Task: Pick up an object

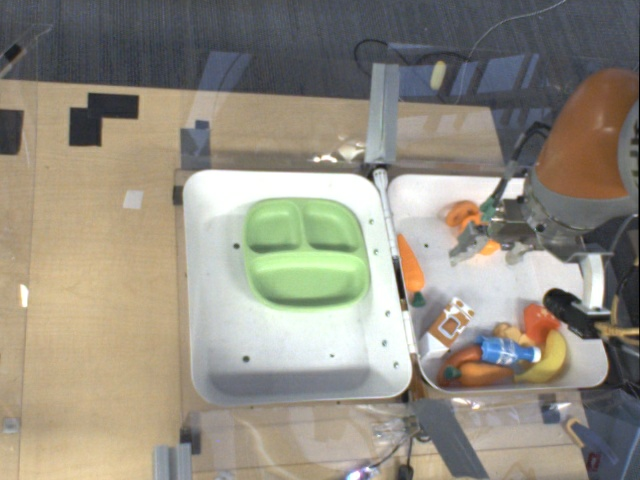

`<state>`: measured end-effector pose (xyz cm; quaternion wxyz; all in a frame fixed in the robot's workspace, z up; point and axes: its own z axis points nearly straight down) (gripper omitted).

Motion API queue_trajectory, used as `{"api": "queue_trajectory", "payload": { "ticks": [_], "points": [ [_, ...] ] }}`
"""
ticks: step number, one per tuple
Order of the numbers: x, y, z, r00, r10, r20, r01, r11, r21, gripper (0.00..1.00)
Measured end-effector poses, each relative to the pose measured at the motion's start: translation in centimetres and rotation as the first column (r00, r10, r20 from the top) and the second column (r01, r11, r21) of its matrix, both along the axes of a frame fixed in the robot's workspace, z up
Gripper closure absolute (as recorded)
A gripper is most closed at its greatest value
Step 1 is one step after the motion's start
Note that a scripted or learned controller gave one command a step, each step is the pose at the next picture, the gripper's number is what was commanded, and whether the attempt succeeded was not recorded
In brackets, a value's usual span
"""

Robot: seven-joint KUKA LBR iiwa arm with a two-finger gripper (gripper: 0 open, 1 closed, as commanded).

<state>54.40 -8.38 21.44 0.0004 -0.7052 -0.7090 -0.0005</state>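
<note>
**Gripper low in the far corner of the toy bin**

From above, the gripper [487, 244] hangs in the right bin [430, 203], fingers spread apart with nothing between them. An orange toy [460, 213] lies just beside its left fingertip. The carrot [409, 262] sits further out, the banana [548, 360] well behind. Best to centre over the orange toy before closing.

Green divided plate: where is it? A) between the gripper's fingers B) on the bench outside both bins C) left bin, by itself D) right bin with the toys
C: the green divided plate lies flat in the left bin, while the gripper is over the right bin.
</note>
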Motion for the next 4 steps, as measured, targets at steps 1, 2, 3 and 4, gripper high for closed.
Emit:
{"api": "queue_trajectory", "payload": {
  "ticks": [1,2,3,4],
  "points": [
    [8.9,-4.0,-4.0,0.995,0.103,0.001,-0.103,0.995,-0.002,0.0],
    [10.2,-8.3,-12.7,0.985,0.172,0.008,-0.172,0.985,-0.004,0.0],
    [10.3,-8.2,-11.7,0.985,0.173,0.011,-0.173,0.985,-0.003,1.0],
    [11.5,-6.3,-9.5,0.993,0.117,0.004,-0.117,0.993,-0.001,1.0]
  ]
}}
